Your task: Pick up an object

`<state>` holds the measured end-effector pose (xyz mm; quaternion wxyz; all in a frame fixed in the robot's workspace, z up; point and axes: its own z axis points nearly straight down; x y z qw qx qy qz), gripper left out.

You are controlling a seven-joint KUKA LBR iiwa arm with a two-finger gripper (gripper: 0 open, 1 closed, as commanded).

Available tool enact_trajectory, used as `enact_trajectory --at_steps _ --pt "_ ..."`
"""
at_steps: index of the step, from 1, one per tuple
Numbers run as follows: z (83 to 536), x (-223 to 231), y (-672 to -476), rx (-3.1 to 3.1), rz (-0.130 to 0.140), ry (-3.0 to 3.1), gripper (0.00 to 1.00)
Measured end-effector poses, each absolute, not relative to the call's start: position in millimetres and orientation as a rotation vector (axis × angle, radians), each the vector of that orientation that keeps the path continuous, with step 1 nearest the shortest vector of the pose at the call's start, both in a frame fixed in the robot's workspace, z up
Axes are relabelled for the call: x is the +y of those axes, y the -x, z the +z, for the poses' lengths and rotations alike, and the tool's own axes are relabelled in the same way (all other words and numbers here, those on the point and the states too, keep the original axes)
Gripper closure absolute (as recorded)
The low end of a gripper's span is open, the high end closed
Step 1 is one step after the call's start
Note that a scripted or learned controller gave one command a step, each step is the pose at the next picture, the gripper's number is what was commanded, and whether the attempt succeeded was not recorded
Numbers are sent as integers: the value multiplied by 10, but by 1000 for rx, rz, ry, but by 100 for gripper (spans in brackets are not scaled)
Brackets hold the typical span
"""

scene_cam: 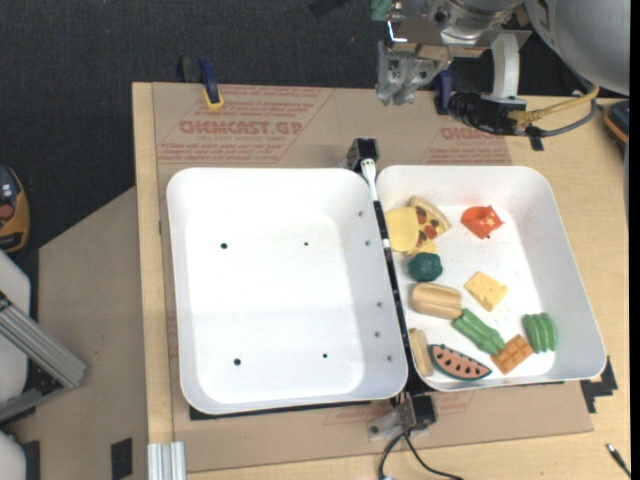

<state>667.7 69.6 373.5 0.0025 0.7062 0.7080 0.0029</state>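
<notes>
A robotics lab, I'd say: robot arm [590,18] above a masked bench sheet [250,123], two white bins [270,288], toy food [437,300], aluminium framing [40,343] alongside.

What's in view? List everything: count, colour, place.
left bin: 1, white, left.
right bin: 1, white, right.
pizza slice: 1, yellow-red, right bin far.
red piece: 1, red, right bin far.
teal lump: 1, teal, right bin middle.
tan roll: 1, tan, right bin middle.
cheese wedge: 1, yellow, right bin middle.
green vegetables: 2, green, right bin near.
watermelon slice: 1, red-green, right bin near.
orange block: 1, orange, right bin near.
hand: 1, grey, above bench's far edge.
</notes>
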Motion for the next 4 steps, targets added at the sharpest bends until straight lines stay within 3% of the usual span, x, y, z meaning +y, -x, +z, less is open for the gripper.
enact_trajectory --at_steps 1,2,3,4 --pt "3325 260 -6661 2219 -6 -2226 100" --pt "3282 -569 -6253 2217 -4 -2229 100" --pt "2580 132 -5969 2229 -5 -2221 100" --pt "4451 504 -6095 2218 24 -2207 100"
